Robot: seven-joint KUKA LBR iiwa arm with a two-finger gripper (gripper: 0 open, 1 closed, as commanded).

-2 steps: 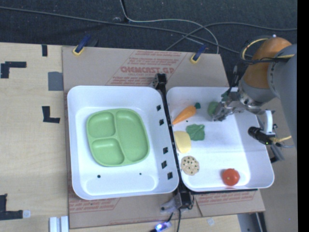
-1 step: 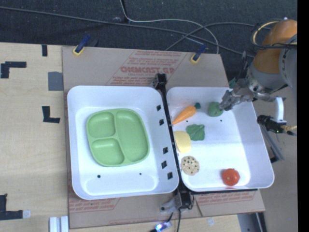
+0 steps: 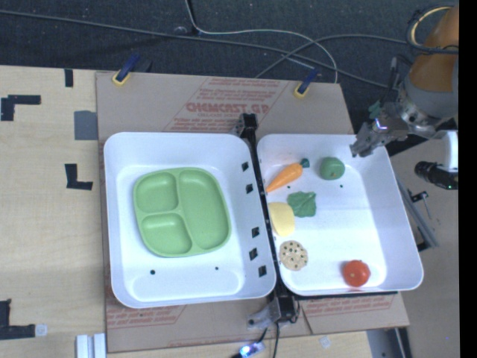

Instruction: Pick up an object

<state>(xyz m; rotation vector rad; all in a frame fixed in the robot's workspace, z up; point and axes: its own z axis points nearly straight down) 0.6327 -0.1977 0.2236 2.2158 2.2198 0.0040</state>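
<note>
1. Hovering over the right bin's (image 3: 395, 222) far right corner, end effector (image 3: 365, 145); grip state impossible to tell, nothing visibly held.
2. Lying in that bin: carrot (image 3: 286, 176), green ball (image 3: 332, 168), green leaf (image 3: 302, 203), yellow piece (image 3: 281, 219), cookie (image 3: 294, 256), red tomato (image 3: 357, 273).
3. Sitting in the left bin (image 3: 119, 200), green divided plate (image 3: 181, 211).

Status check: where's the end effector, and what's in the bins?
End effector over right bin's far right rim, carrying nothing. Carrot, green ball, tomato untouched. Nothing blocking.
</note>
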